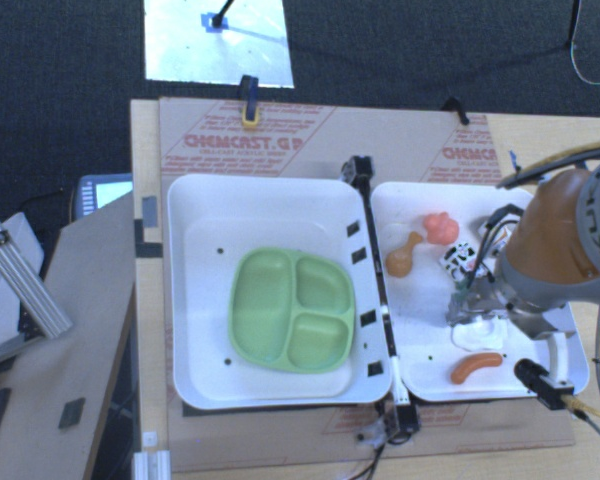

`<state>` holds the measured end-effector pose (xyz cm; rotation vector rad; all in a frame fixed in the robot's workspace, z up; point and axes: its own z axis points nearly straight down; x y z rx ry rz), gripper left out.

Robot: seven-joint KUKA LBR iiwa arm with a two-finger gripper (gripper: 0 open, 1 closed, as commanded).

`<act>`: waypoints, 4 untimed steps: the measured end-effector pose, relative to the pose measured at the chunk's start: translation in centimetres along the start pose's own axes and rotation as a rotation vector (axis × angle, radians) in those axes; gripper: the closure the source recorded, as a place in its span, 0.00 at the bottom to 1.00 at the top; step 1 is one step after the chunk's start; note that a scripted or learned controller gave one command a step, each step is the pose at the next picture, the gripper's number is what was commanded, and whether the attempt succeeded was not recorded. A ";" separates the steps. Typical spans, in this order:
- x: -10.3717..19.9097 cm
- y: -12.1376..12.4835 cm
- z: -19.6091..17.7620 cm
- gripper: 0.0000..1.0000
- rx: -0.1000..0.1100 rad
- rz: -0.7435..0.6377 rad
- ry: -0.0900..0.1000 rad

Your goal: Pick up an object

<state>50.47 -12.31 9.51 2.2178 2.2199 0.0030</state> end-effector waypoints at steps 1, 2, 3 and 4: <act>0.1 1.2 -4.9 1.00 -0.003 -0.003 0.000; 0.5 2.2 -9.7 1.00 -0.003 -0.004 0.000; 0.2 1.9 -16.0 1.00 -0.005 -0.004 -0.001; 0.2 2.0 -15.9 1.00 0.001 -0.004 0.000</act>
